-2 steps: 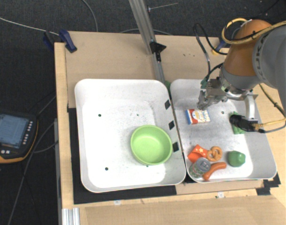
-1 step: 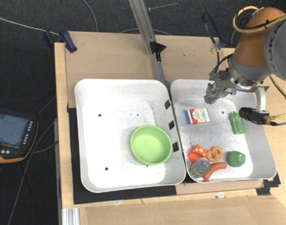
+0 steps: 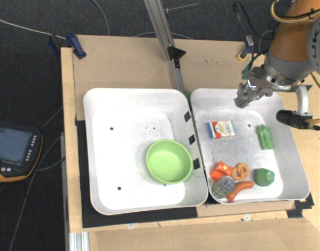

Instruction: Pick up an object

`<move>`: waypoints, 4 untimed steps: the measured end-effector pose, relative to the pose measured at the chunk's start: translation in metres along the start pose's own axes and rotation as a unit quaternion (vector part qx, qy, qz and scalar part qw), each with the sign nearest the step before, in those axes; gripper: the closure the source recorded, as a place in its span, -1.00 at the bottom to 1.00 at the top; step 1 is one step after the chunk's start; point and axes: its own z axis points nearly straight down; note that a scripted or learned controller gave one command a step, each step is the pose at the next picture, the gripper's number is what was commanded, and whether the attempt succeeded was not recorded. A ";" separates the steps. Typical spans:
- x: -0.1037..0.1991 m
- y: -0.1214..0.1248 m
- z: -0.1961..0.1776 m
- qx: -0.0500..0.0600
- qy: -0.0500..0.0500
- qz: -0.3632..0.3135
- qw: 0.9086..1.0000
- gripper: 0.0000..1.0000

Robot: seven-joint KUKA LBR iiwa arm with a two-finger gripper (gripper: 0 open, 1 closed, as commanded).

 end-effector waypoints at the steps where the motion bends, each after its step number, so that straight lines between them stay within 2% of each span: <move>1: -0.009 0.004 -0.058 -0.001 0.000 0.000 1.000 1.00; 2: 0.047 0.005 -0.042 0.002 0.001 -0.002 1.000 1.00; 3: 0.104 0.005 -0.047 0.002 0.001 -0.003 1.000 1.00; 4: 0.159 0.000 -0.030 0.003 0.001 -0.002 1.000 1.00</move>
